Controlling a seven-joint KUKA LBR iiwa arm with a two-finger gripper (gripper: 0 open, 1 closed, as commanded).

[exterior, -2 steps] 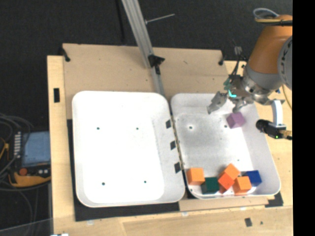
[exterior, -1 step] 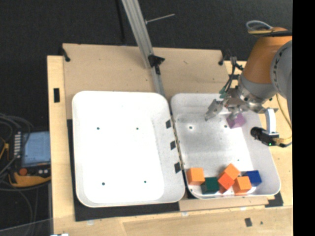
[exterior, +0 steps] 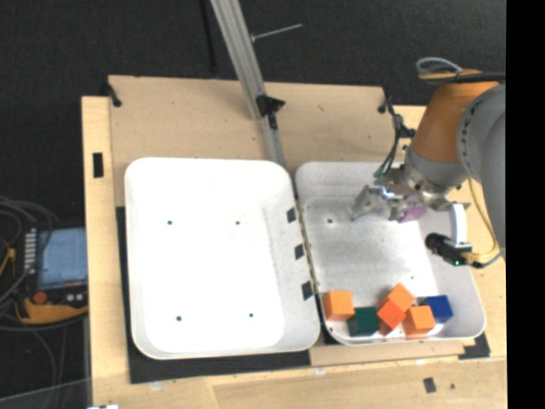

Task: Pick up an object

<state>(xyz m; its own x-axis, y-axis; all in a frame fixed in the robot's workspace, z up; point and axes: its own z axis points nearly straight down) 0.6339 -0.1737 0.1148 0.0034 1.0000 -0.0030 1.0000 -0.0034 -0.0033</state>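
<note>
My gripper (exterior: 381,206) hangs over the upper part of the right bin (exterior: 366,254), below the orange-banded wrist. Its fingers stand open, and nothing shows between them. A small pale purple object (exterior: 415,214) peeks out just right of the fingers, partly hidden by the wrist. Along the right bin's near wall lie several blocks: an orange block (exterior: 340,303), a dark green block (exterior: 364,321), two more orange blocks (exterior: 397,306) (exterior: 419,320) and a blue block (exterior: 439,307). They are well apart from the gripper, toward the near edge.
The left bin (exterior: 213,254) sits beside the right one, with black clips (exterior: 300,250) along their shared wall. A slanted metal rail (exterior: 247,66) runs from the top down to the bins' far edge. Cables and a box (exterior: 55,267) lie off the bench at the left.
</note>
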